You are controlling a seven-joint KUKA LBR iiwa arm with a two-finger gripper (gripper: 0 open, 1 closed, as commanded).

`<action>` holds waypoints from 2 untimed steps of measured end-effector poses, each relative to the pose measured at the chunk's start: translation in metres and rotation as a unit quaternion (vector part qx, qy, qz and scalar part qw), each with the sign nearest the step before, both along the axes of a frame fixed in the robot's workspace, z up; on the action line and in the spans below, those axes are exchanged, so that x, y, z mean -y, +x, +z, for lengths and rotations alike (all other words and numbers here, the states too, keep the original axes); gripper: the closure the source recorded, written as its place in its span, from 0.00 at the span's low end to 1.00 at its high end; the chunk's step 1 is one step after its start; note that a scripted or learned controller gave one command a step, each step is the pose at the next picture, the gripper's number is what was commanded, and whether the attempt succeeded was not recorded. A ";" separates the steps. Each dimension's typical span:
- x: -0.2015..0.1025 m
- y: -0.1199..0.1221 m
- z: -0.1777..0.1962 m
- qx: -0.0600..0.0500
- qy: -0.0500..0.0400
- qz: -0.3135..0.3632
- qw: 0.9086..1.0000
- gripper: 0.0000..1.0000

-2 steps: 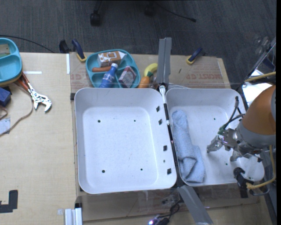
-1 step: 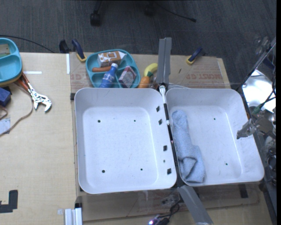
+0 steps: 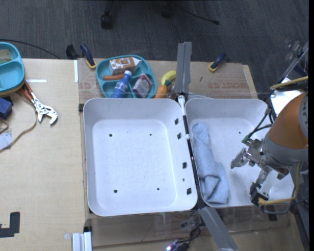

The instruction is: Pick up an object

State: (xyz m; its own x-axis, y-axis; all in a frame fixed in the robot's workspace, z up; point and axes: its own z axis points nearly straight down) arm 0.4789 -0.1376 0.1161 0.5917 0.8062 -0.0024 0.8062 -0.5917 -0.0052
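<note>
Cloth: a grey-blue towel is lying lengthwise along the right bin's left wall.
Claw: hanging beside the towel, apart; its state I cannot tell.

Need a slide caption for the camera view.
Gripper hovers in right bin beside a light blue cloth.

Dark grey carpet floor beyond the bench, black chair base with a castor at top, pale wooden bench at left, brown cardboard sheet under clamps, even overhead light
</note>
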 end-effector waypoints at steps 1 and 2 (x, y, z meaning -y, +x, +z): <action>0.063 0.036 0.050 0.002 -0.001 -0.048 0.999 0.00; 0.065 -0.002 0.067 0.000 -0.001 -0.259 0.966 0.00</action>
State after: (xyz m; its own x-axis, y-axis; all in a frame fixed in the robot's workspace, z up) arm 0.4767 -0.2030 0.1826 0.9160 0.4012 -0.0045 0.4012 -0.9160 -0.0032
